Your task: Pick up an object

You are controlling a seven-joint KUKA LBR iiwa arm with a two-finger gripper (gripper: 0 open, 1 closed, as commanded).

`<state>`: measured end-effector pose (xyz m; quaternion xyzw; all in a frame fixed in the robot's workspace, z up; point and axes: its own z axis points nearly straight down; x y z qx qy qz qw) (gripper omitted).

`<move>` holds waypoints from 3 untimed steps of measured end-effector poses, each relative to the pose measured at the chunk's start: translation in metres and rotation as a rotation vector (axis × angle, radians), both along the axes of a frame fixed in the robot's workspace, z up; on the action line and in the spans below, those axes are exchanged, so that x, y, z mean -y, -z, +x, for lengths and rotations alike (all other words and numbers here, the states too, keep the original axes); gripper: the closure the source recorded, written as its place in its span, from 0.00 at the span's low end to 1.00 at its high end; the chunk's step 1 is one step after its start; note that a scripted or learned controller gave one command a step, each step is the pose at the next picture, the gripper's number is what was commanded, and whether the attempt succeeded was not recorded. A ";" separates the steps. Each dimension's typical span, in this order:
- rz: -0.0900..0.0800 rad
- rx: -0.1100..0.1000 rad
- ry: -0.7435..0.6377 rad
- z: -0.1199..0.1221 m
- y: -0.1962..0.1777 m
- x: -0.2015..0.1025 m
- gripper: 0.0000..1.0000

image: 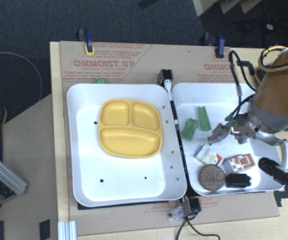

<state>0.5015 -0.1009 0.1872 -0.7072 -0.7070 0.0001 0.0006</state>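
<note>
Counter (134,56), brown board with red lettering, two blue clamps on its far edge, bearing two shallow white bins side by side; left bin (84,149) holds a yellow three-compartment plate (130,128), lying flat toward the bin's far half; right bin (184,96) holds the loose objects: two green pieces, one (204,118) upright-lying near the bin's middle, the other (189,129) just beside it toward the bin's left wall; small white packet with blue and red print (207,155) nearer the front; orange-and-white packet (242,161) to its right; round brown-grey disc (212,177) at the front edge; black block (238,180) touching or just beside the disc's right side. Gripper (223,132), grey metal, over the right bin's middle, fingers spread apart with nothing between them, just right of the green pieces and above the printed packet.
</note>
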 end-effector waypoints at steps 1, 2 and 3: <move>-0.001 0.003 0.000 0.001 -0.011 0.000 1.00; 0.002 -0.011 0.003 -0.026 0.081 0.014 1.00; 0.002 0.010 -0.009 -0.020 -0.002 -0.062 1.00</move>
